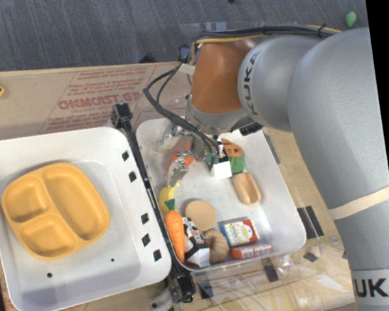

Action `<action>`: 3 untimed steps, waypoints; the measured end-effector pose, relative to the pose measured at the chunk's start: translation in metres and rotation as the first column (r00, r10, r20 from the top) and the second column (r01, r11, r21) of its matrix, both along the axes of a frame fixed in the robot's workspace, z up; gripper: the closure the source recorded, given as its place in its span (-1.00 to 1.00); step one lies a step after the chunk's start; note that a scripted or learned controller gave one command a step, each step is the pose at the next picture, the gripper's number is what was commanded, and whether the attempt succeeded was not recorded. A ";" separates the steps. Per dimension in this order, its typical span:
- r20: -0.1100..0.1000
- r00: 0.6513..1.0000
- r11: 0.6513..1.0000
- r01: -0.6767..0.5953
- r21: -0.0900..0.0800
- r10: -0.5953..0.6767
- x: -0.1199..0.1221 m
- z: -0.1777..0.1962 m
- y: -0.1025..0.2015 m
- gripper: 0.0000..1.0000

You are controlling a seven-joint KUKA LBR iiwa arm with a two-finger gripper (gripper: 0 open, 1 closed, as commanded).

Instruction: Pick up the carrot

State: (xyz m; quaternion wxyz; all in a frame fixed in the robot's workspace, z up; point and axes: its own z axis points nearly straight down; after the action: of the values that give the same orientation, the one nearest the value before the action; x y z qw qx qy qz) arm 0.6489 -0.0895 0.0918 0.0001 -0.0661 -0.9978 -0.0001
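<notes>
The smooth orange carrot point(176, 234), a tapering plastic-looking piece, lies in the right white bin point(281, 196), pressed close along that bin's left wall. Its long axis runs nearly straight up and down the view, the blunt, wider end toward the far side and the narrow tip toward the near rim. Its skin is glossy and evenly coloured.

Beside it sit a flat tan disc point(201, 213), a pale brown oblong bread-like roll point(246, 188), a small printed carton with red and white panels point(238, 232), and a yellow-green piece point(167, 194) just above the carrot's wide end. The left white bin point(7, 152) holds a yellow moulded tray with three compartments point(53, 208), matte and rounded at the corners.

The grey arm with its orange band point(216, 80) bends over the far part of the right bin, and the claw point(188, 150) hangs there, well apart from the carrot. Whether the claw is apart or together cannot be told. Both bins rest on a brown cardboard-covered worktop point(50, 99).
</notes>
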 end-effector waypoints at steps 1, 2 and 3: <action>0.006 0.912 0.912 -0.410 -0.008 0.410 -0.003 0.056 -0.086 -1.00; 0.008 0.939 0.939 -0.344 -0.007 0.344 -0.115 0.143 -0.067 -1.00; 0.004 0.797 0.797 -0.604 -0.007 0.605 -0.133 0.206 -0.098 -1.00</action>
State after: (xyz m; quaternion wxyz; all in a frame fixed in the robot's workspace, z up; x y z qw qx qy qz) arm 0.5159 -0.1871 0.2982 -0.0031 0.2555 -0.9668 0.0026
